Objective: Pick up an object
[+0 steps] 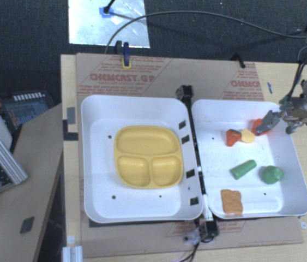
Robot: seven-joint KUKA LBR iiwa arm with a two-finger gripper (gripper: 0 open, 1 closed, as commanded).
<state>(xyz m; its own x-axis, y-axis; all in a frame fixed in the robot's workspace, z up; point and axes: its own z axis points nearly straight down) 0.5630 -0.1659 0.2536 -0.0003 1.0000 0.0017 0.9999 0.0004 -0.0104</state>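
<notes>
The right bin point(292, 162) holds several small items. A red piece point(233, 138) lies beside a small yellow piece point(247, 136). Nearer the front are a green cylinder point(243, 168), a round green item point(272, 174) and a tan flat piece point(232, 201). My gripper point(268, 121) reaches in from the right, over the bin's far right part. A small red-orange item point(259, 126) sits right at its tip, just right of the yellow piece. Whether it is held or merely touched is unclear.
The left bin point(96, 146) holds a yellow divided plate point(146, 156). A black hinge strip point(192, 152) runs between the bins. Cables cross the dark floor behind the bench. A grey metal rail point(0, 152) lies at the far left.
</notes>
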